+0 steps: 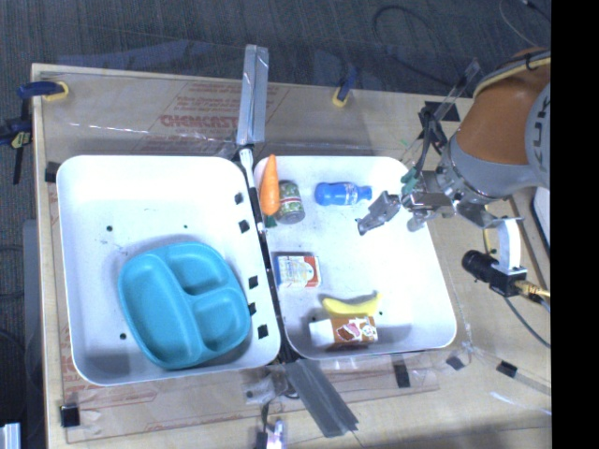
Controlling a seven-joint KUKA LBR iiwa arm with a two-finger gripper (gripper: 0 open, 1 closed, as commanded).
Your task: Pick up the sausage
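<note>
Camera view: clutter sits in the right bin [426, 251], so you must single out the sausage. No item reads plainly as one; the likeliest is the brown-and-yellow packet [348, 330] at the near edge, touching the banana [351, 302], but it is too small to confirm. Your hand [377, 211] hovers over the bin's far right, near the blue bottle [339, 194], gripping nothing; whether it is spread or closed cannot be told. The carrot [269, 184] lies along the divider.
</note>
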